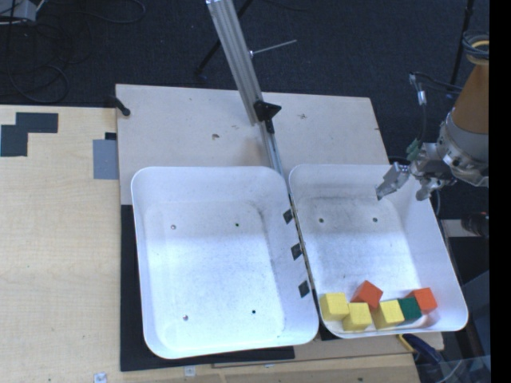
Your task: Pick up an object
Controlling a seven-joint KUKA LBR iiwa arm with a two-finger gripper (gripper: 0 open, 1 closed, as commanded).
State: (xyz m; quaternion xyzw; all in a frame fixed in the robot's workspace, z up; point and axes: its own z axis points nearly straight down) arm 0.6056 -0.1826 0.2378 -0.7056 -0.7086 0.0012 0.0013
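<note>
Several small blocks lie clustered at the near edge of the right bin (359,230): a red one (368,293), three yellow ones (334,304) (358,317) (390,313), a green one (410,307) and an orange one (425,298). My gripper (404,190) hangs over the far right rim of that bin, well away from the blocks. Its fingers (390,183) are spread open and nothing sits between them.
The left bin (207,254) sits beside the right one, split from it by a divider with black clips (297,250). A slanted aluminium rail (239,62) rises behind the bins. The arm's orange band (473,94) is at the right edge.
</note>
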